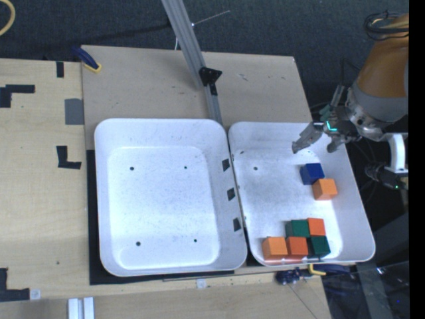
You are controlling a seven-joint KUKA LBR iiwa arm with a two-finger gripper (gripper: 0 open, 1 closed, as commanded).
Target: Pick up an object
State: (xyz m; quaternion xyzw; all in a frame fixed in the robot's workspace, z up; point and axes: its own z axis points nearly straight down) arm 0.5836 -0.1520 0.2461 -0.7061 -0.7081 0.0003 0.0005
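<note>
Now my gripper (319, 137) hangs with fingers spread, holding nothing, over the right bin (265, 178), just above the blue block (311, 173) beside an orange block (325, 189).

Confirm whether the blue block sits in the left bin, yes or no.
No: the blue block lies in the right bin, touching an orange block, just below the hand.

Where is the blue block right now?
The blue block sits in the right bin, touching the orange block and just below the gripper.
</note>
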